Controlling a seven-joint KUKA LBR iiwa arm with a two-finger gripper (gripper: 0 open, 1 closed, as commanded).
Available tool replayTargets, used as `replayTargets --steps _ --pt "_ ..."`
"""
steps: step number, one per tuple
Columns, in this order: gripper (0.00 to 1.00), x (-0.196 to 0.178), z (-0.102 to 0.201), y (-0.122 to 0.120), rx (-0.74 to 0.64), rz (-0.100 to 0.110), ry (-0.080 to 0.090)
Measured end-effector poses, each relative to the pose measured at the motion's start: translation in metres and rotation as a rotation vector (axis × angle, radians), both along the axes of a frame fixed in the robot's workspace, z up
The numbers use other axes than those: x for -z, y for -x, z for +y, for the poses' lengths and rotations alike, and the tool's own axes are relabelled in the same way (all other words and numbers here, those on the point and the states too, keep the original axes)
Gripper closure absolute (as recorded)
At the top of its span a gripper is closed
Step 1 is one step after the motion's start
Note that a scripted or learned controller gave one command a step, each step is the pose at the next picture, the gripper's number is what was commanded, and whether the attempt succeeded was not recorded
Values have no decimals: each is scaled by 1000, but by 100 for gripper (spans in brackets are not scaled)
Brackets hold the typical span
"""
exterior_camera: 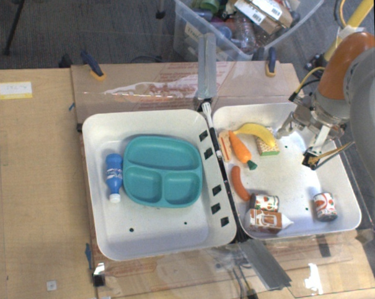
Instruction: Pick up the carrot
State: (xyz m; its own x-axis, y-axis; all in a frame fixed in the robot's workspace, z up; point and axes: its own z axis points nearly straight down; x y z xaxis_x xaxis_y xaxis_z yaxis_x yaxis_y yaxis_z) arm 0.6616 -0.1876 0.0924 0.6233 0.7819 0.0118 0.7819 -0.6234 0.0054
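The carrot (240,148) is a short orange cone with a green tip. It lies in the right bin (300,183) near the left wall, just beside the banana (256,131). The gripper (296,123) is over the bin's far right side, apart from the carrot. I cannot tell whether it is spread or closed.

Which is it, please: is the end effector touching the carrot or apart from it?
Apart. The camera view shows the whole banana lying between the end effector and the carrot.
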Motion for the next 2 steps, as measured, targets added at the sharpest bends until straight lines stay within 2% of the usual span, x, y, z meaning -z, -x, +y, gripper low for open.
replayTargets --steps 1,2 --pt "0 1 1 66 -19 -1 4" --pt "0 2 76 -5 -37 1 8"
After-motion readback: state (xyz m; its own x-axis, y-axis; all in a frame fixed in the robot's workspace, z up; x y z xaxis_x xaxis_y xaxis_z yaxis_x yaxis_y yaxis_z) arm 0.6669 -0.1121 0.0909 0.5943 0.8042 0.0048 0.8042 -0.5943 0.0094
